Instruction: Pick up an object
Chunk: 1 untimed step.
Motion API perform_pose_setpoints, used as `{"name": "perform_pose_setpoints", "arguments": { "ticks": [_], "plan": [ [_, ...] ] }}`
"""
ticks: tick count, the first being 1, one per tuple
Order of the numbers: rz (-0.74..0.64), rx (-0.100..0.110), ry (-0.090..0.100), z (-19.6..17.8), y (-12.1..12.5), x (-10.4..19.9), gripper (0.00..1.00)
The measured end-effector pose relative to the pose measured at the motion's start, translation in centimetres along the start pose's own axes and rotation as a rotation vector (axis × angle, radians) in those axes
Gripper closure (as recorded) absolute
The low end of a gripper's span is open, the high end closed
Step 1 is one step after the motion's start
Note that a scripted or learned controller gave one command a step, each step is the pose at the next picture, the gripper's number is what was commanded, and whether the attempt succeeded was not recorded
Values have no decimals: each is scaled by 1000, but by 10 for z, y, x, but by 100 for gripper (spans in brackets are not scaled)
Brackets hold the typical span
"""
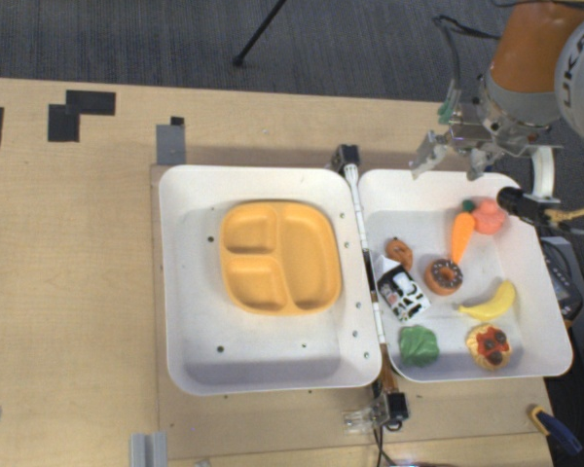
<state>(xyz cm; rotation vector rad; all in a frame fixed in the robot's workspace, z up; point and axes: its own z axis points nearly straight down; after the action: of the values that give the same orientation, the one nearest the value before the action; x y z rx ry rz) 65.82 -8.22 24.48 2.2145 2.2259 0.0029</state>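
My gripper (451, 161) hangs over the far rim of the right bin (555, 331), with its fingers spread open and nothing between them. Below it in that bin lie an orange carrot (461, 233) and a pink fruit (489, 218) touching it. There are also a small brown pastry (400, 252), a chocolate donut (444, 275), a black-and-white box (401, 293), a yellow banana (492, 303), a green vegetable (419, 344) and a fruit tart (491, 345). The carrot and pink fruit are nearest the gripper.
The left bin (190, 353) holds a yellow divided plate (277, 257). A ridge (362, 251) separates the two bins. The wooden bench (68, 290) stretches away to the left.
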Motion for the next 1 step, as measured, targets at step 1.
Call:
{"name": "perform_pose_setpoints", "arguments": {
  "ticks": [1],
  "plan": [
    [-72,3,-1,68,-21,-65,0]
  ]
}}
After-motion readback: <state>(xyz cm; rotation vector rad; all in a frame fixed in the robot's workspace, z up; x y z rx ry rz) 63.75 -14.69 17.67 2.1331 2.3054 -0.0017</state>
